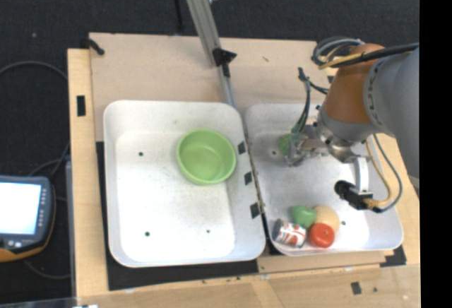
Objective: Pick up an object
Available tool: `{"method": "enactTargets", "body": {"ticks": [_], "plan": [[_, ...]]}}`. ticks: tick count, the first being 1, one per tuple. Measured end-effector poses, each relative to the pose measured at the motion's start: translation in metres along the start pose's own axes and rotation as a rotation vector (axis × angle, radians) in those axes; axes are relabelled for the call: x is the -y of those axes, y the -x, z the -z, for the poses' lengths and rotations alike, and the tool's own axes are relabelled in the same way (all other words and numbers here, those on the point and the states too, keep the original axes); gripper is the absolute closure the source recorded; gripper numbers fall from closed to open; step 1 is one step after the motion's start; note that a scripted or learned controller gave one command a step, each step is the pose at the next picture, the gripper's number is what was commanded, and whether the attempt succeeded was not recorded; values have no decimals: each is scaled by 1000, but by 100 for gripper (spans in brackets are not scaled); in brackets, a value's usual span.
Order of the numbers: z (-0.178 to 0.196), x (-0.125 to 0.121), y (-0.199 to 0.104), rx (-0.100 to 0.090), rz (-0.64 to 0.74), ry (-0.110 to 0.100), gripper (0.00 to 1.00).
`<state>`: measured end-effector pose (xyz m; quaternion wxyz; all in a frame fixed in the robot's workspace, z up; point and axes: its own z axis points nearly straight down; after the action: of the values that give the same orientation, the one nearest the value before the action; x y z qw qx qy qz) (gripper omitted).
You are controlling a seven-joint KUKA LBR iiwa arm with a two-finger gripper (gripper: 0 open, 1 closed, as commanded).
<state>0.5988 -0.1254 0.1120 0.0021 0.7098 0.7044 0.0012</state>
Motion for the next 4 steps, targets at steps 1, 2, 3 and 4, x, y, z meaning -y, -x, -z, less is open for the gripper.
{"method": "enactTargets", "body": {"ticks": [1,2,3,4], "plan": [[61,4,7,0,5,2,100],[124,7,4,0,11,4,100],[130,6,5,-1,11,-2,100],[120,4,-44,-2,13,-4,100]]}}
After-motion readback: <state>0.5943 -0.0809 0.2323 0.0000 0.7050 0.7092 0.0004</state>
